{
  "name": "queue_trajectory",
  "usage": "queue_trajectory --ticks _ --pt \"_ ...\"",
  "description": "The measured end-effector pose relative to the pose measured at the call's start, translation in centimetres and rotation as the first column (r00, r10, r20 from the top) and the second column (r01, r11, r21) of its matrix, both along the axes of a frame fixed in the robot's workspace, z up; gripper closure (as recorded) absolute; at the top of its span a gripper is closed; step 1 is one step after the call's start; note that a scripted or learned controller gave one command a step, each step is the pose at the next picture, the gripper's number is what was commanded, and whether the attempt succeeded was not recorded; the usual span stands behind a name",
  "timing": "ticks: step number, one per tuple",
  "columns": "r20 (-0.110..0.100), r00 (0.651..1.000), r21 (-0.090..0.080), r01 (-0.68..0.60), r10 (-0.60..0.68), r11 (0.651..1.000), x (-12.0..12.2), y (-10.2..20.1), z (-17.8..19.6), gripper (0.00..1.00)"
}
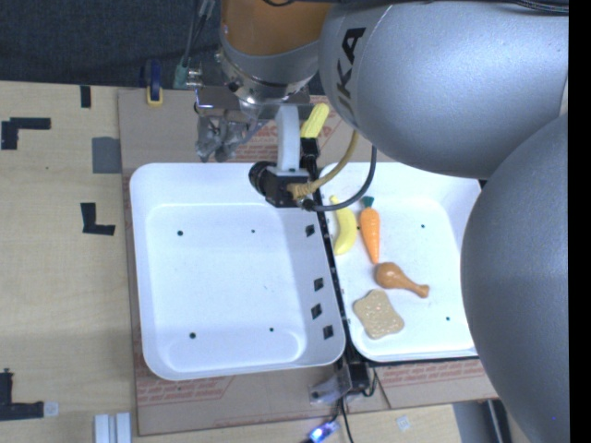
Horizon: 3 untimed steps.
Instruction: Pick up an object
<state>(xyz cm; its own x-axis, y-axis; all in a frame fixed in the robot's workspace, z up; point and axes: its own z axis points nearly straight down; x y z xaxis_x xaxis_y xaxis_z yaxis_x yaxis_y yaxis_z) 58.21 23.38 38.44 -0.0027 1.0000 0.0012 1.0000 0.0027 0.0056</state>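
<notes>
Arm: grey, extended in from 3 o'clock; its bulky links covered the view from 1 to 4 o'clock.
Orange band: sat at 12 o'clock, just above the wrist.
Wrist: pointed downward, directly beneath the band.
Gripper: hung at 7 o'clock of the wrist, 11 o'clock of the view's centre; blurred.
</notes>
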Motion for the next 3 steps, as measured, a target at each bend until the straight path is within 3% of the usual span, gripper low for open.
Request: queue_trajectory --ticks 1,2,3 --pt "-0.012 1.0 -0.004 0.001 -0.001 1.0 -3.2 -0.1 -3.9 1.0" --pt "0.012 1.0 0.005 0.0 0.0 1.0 0.5 -0.1 12.6 1.0" --pt "-0.002 1.0 -0.002 0.002 -0.002 1.0 4.1 -0.1 15.2 1.0"
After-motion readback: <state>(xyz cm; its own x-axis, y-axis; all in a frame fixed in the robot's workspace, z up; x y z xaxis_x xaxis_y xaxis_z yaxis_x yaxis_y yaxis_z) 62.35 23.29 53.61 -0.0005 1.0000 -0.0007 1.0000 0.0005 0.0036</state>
